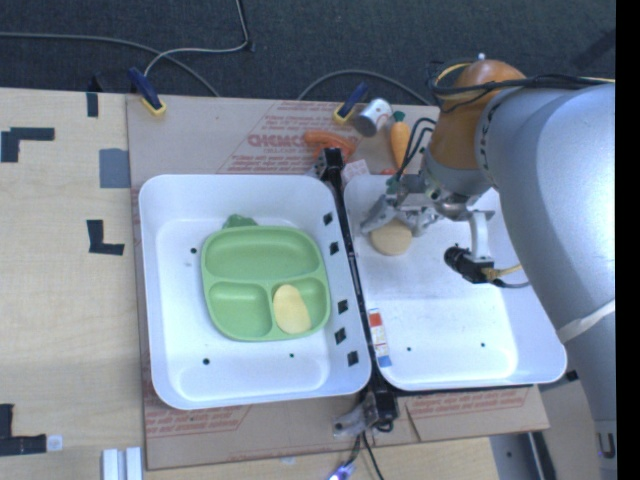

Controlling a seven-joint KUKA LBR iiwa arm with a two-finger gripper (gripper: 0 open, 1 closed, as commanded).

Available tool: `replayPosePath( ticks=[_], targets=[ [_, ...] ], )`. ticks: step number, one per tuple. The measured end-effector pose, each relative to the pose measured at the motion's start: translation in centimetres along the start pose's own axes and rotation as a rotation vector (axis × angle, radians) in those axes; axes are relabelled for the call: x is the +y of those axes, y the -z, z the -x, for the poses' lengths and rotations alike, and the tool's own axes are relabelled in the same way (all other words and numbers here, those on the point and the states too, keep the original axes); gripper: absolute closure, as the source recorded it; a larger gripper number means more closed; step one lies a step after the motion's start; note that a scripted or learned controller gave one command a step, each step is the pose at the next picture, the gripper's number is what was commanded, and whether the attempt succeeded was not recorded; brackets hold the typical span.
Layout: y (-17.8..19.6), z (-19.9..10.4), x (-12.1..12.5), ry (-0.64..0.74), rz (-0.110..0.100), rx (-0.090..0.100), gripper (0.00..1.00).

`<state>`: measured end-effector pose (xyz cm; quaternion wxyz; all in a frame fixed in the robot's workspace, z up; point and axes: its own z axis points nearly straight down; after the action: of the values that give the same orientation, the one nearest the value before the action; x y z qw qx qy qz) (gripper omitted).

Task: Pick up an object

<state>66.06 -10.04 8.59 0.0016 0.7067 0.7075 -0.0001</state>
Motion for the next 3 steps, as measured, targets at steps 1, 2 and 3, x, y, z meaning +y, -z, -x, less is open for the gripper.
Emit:
replayPosePath(
  ticks=[1, 2, 3],
  targets=[
    [0.0, 1.0, 0.8, 0.001, 0.000, 0.000, 0.00],
    [0.0, -0.4, -1.3, 0.000, 0.000, 0.000, 0.00],
    [0.0, -0.1, 0.3, 0.001, 0.000, 0.002, 0.00]
  ],
)
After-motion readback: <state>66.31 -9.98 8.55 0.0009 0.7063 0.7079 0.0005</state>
